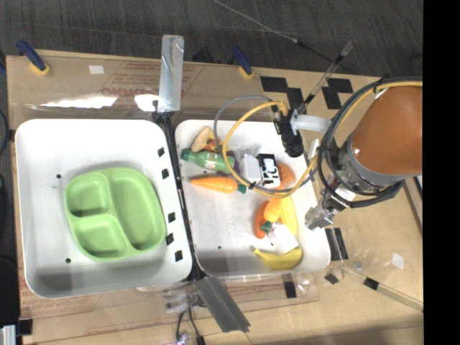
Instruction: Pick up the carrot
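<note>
**Over the right bin, gripper low beside the carrot**

In the right bin [215, 254] you see the carrot [213, 185] lying flat on the white floor, left of centre, its length running roughly left to right with the green stem end at the right. Just above it lies a green bottle [204, 159], and beyond that, in the bin's far left corner, a pale tan piece [203, 137] too small to identify. The gripper [261, 169] sits just to the right of the carrot's stem end, with a white body and a black panel; you cannot tell from this angle how its fingers stand, and nothing shows between them. A yellow cable [228, 131] loops from the gripper up and back to the arm [374, 149], which comes in from the right, its orange band large in view. Nearer you, toward the bin's front right, an orange and yellow toy [272, 214] lies beside a white piece [284, 237], and a banana [280, 259] rests at the front wall. In the left bin [36, 149] a green divided plate [113, 210] lies flat.
</note>
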